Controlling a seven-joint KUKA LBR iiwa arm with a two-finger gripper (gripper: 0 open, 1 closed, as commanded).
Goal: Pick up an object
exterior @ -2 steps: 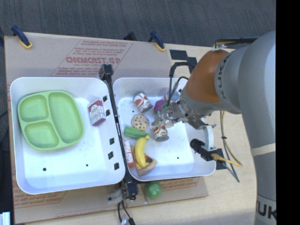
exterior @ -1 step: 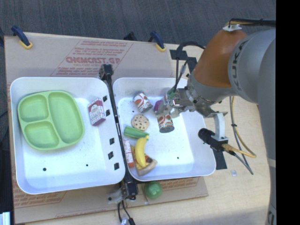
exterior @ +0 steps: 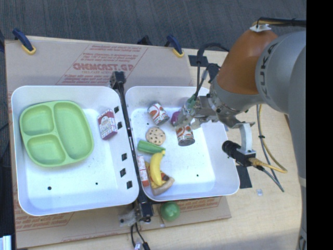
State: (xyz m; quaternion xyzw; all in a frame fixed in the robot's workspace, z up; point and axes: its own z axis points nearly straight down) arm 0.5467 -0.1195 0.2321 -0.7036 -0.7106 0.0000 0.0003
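The gripper [exterior: 191, 113] hangs low over the right bin [exterior: 221, 178], near its back wall. I cannot tell if it is open or closed, or if it has hold of anything.

A small can [exterior: 184, 135] with a red and white label sits tipped just under the gripper, very close to it. I think this is the thing it wants. A purple thing [exterior: 177, 117] is just beside the can, and another can [exterior: 157, 113] lies a bit further left.

The job does not look done yet. The small can seems to rest on the bin floor, so it has to be grabbed and lifted.
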